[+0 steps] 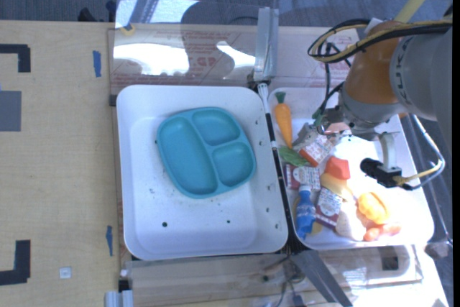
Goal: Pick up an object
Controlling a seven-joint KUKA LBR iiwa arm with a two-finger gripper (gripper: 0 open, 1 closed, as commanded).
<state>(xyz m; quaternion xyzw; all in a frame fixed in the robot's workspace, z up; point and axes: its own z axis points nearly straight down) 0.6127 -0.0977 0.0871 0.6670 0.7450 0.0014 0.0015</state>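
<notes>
The right bin [420, 223] holds a pile of toy food. An orange carrot [283, 122] lies along its left wall. A red-and-white packet [316, 150], a red block [337, 169], a blue bottle [305, 211] and a yellow-orange fruit [372, 207] lie further toward the front. My gripper [323, 129] hangs low over the back of the pile, just above the red-and-white packet and to the right of the carrot. Nothing shows lifted clear of the pile.
The left bin [144, 226] holds a blue divided plate [206, 151] at its middle. A metal divider post [263, 47] stands behind the wall between the bins. Black and yellow cables [338, 39] loop beside the wrist.
</notes>
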